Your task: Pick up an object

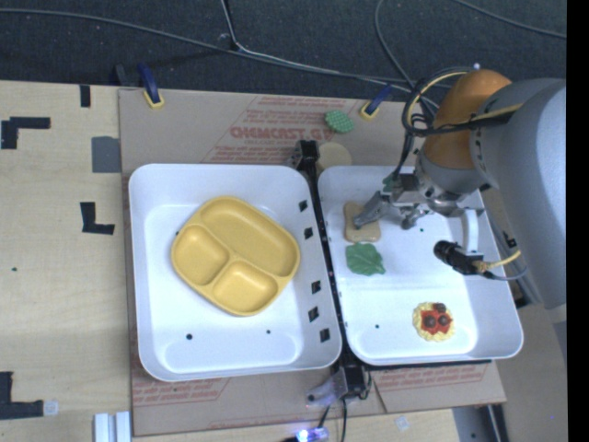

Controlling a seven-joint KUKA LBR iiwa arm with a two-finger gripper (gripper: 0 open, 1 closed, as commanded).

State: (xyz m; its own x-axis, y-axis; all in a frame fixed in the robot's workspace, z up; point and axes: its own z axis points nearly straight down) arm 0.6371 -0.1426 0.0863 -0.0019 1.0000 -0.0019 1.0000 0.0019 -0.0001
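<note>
Camera view. Claw [373, 212] low in the right bin [488, 334], down at the tan biscuit-like piece [361, 221] near that bin's left wall. Cannot tell whether released or clenched: fingertips dark, blurred against the piece, no clear gap to read. No object visibly between them, so nothing counted as grasped.

Likely step in hand: closing on the tan piece, the task's thing, right beneath the claw. To do it well: centre over the piece before closing, not over its edge; go down until nearly touching the bin floor, since the piece looks flat and thin; close gently and lift straight up. Keep clear of the divider wall just left of the claw, where a finger could catch. Avoid nudging the green leaf-shaped piece [365, 260], just below the claw toward the near edge. If the tan piece slips, the leaf offers an alternative close at hand; flat too, probably as awkward.

Count, relative to the claw:
- tan pieces: one, under the claw.
- green leaf pieces: one, just nearer the camera than the claw.
- yellow round pieces with red dots [433, 321]: one, well apart, toward the right bin's near corner.
- yellow divided plates [236, 254]: one, left of the claw, in the left bin [161, 339].
- small green items [339, 120]: one, beyond the claw, outside the bins on the counter [55, 247].
- white bins: two.
</note>
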